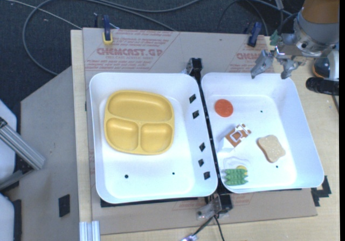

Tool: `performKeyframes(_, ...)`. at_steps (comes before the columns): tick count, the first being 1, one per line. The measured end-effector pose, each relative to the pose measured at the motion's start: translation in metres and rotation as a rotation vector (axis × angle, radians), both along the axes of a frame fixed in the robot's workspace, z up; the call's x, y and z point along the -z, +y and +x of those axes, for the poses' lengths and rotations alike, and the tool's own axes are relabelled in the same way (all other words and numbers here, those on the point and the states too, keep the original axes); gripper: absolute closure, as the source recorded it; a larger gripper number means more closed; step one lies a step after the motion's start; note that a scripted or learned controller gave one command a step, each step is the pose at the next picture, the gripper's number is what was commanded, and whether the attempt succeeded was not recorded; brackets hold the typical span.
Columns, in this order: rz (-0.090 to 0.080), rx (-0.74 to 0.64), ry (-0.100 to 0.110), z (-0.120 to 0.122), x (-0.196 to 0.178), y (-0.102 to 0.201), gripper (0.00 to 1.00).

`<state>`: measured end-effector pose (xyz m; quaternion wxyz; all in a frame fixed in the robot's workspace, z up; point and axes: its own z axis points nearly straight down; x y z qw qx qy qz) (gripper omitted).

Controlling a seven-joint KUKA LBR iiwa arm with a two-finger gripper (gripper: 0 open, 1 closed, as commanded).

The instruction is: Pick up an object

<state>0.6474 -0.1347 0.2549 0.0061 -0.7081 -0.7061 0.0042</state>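
Orange round disc (223, 108) waits untouched; two-finger gripper (273, 65), fingers spread, hovers above right bin's far edge (253, 76) — descend next.

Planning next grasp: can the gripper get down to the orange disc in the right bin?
Probably yes. The orange disc lies alone on the bin floor; the gripper, open, hovers over the back rim.

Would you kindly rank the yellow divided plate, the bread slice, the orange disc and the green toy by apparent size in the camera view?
1. Yellow divided plate, by far.
2. Bread slice and green toy: look alike, not ranked.
3. Orange disc, slightly smaller.
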Motion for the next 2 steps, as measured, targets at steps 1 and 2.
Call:
performKeyframes(1, -0.002, -0.003, -0.013, 0.002, -0.008, 0.0, 0.0)
performKeyframes(2, -0.001, -0.004, -0.009, 0.002, 0.036, 0.007, 0.0)
